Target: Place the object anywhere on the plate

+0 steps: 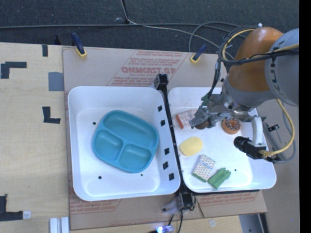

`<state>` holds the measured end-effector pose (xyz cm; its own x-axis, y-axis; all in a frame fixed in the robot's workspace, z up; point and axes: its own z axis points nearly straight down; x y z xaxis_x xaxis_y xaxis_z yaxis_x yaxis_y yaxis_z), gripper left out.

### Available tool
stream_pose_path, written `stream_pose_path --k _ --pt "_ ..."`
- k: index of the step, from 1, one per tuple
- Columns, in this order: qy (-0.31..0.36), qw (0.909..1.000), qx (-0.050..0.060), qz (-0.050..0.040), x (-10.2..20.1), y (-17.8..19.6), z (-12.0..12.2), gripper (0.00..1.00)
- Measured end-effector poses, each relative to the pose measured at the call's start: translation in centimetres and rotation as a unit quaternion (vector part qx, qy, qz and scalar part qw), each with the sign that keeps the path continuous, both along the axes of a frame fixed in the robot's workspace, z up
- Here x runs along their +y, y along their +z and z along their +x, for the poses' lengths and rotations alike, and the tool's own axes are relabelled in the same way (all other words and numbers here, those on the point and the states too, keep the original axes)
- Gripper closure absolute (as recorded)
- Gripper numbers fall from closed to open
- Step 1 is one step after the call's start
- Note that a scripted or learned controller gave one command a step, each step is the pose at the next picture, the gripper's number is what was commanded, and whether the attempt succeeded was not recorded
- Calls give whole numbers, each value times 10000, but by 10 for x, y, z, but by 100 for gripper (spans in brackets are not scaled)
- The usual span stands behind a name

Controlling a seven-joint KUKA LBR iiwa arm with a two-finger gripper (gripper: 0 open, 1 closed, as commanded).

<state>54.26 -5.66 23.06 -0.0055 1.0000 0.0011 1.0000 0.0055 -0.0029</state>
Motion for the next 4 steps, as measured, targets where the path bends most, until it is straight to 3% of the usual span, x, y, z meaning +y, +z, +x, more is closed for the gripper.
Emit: stream_pose_path --k 1,3,4 --pt "10 10000 -10 3 54 6 0 100" --pt "1 10000 8 -4 151 -10 -27 100" --pt "-15 10000 -1 -8 148 -10 -26 0"
